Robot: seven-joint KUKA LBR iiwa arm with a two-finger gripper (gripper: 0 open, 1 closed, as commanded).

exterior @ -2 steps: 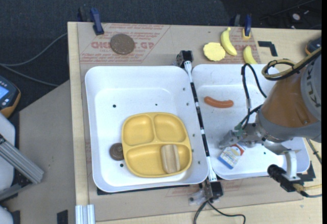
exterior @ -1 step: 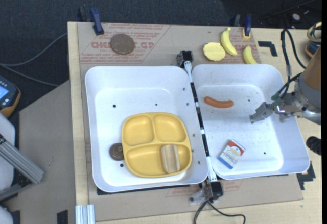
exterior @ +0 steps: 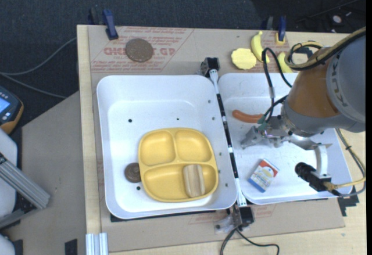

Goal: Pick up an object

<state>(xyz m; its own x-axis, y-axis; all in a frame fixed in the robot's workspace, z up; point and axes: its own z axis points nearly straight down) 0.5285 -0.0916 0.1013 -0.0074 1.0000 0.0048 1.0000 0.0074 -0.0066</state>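
— Where's the gripper (exterior: 251, 136)?
— Low in my right bin (exterior: 343, 187), fingers spread, empty, just under the sausage (exterior: 249, 115).
— Risk?
— I could nudge it away, closing on nothing.

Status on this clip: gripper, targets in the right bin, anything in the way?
Gripper low in right white bin, nothing seen held. Orange-red sausage-shaped piece just behind it; small blue-and-white carton in front, apart. Black cable crosses above the sausage.

red lettering on bench (exterior: 174, 50) (illegible)
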